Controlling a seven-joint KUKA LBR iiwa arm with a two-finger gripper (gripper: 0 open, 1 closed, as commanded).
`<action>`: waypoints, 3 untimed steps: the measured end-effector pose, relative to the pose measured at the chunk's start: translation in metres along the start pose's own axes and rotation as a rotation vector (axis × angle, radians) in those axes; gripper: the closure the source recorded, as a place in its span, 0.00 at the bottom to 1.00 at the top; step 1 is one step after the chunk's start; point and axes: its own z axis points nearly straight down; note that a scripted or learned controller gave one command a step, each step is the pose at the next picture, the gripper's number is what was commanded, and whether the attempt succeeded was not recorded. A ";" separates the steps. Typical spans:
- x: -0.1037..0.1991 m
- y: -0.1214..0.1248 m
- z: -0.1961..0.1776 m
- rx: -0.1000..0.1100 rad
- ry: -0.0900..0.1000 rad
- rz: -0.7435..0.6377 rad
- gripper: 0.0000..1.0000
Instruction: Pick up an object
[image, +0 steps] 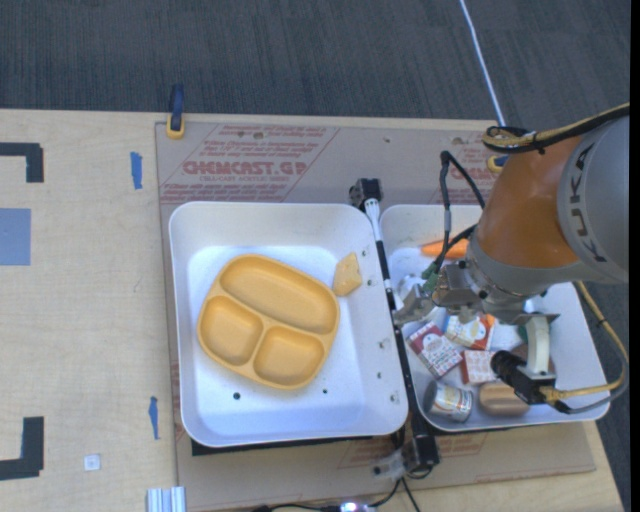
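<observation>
The arm's gripper (425, 300) hung low over the right bin (590, 345)'s light, slippery packets (440, 352), best pinched by an edge; whether its fingers were open could not be told.

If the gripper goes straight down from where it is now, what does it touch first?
Probably the red-and-white packets heaped in the right bin, just beneath the gripper. Depth is unclear from this slanted view.

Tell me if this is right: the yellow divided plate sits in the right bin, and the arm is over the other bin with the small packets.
Not quite. The camera view shows the yellow divided plate in the left bin; the arm is over the right bin with the small packets.
</observation>
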 end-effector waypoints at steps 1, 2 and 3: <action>0.000 0.000 0.000 0.000 0.000 0.000 0.00; -0.076 -0.030 0.046 0.002 -0.001 0.003 0.00; -0.075 -0.028 0.094 -0.007 0.001 0.000 0.00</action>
